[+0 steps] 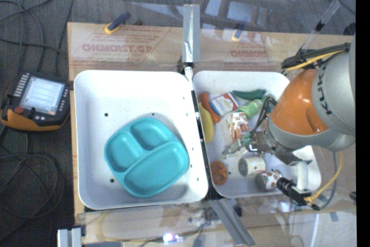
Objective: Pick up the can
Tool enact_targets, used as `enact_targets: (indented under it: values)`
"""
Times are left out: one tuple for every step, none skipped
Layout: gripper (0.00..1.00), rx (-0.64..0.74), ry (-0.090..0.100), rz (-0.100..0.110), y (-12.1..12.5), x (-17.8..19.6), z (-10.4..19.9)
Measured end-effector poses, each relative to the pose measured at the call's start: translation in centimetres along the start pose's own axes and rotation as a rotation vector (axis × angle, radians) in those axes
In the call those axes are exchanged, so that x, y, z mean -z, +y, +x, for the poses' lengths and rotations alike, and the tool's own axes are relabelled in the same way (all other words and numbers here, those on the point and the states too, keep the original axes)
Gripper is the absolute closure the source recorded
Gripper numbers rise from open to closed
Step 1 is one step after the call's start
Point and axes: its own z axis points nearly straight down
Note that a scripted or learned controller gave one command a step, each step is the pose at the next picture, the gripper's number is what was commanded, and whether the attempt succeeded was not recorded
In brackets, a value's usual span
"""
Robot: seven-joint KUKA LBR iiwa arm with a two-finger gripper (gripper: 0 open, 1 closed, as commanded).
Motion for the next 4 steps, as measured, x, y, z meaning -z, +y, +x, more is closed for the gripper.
enact_targets:
  values:
    - [0.0, 0.121, 0.001, 0.008, -0.3, -0.1, -4.3]
    - [0.0, 0.001, 0.019, 0.011, 0.1, -0.1, -9.2]
    - [0.0, -0.177, -0.008, 0.0, -0.1, 0.0, -7.0]
    - [0.0, -0.561, 0.004, 0.001, 0.2, 0.1, -7.6]
